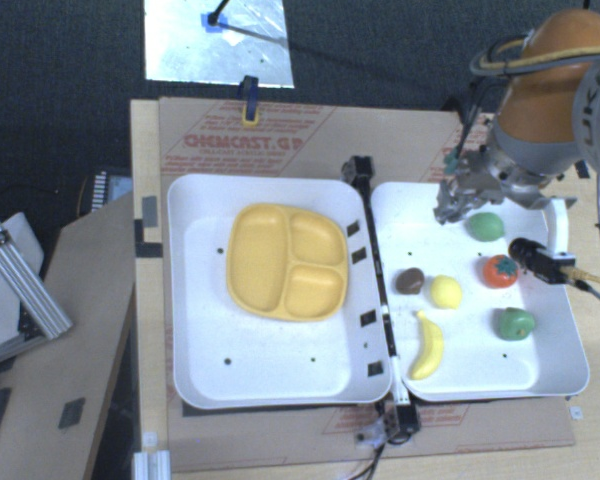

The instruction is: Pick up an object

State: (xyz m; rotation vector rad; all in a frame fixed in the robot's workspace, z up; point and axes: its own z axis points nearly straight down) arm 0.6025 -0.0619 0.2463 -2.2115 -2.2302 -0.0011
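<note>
One banana (427, 348) — long axis up-down, tip toward near rim — jaws' grip state indiscernible.

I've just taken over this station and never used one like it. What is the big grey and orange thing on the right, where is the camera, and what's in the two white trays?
The camera looks down at a slant from above the bench. The grey and orange thing is a robot arm reaching in from the right; its gripper is at the far end of the right bin, beside a light green fruit. That bin also holds a tomato, a brown ball, a lemon, a green pepper and a banana. The left bin holds a yellow divided plate. I see nothing held.
</note>
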